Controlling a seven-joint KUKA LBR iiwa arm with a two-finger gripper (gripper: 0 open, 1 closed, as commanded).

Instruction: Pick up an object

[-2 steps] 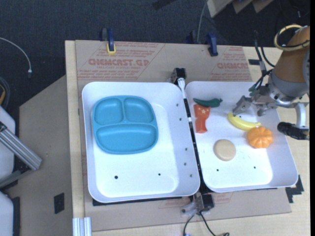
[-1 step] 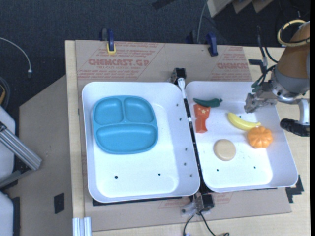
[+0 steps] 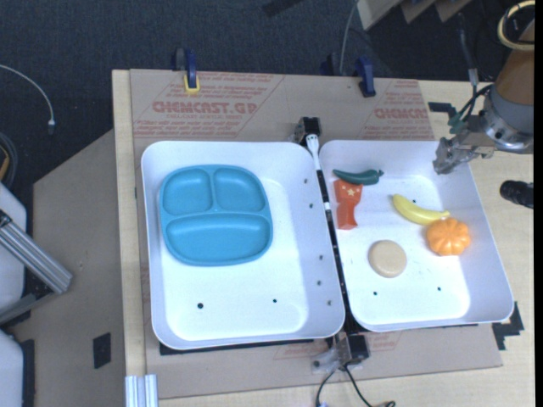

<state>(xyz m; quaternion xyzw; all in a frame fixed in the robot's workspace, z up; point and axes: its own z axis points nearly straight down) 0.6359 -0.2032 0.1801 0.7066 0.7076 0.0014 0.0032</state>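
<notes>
The right-hand white bin (image 3: 488, 291) served as the landmark for everything else. Inside it, near its far left corner, a dark green pepper-shaped piece (image 3: 360, 175) lay flat, and just in front of that stood an orange-red carrot-like piece (image 3: 347, 203), close to the bin's left wall. A yellow banana (image 3: 416, 209) lay slantwise around the bin's middle, its lower end touching or nearly touching an orange pumpkin-like fruit (image 3: 448, 236) toward the right wall. A round beige disc (image 3: 389, 259) sat near the bin's centre, toward the front and apart from the other items. The gripper (image 3: 447, 156) hung over the bin's far right corner, beyond the banana and with nothing seen between its fingertips; whether they were spread or pressed together could not be told. Behind it the arm's orange band (image 3: 514, 80) rose past the bin's right edge. To the left, touching the bin along a shared seam, sat the left-hand white bin (image 3: 246, 308), with a blue divided plate (image 3: 216, 214) resting in its far left part.
</notes>
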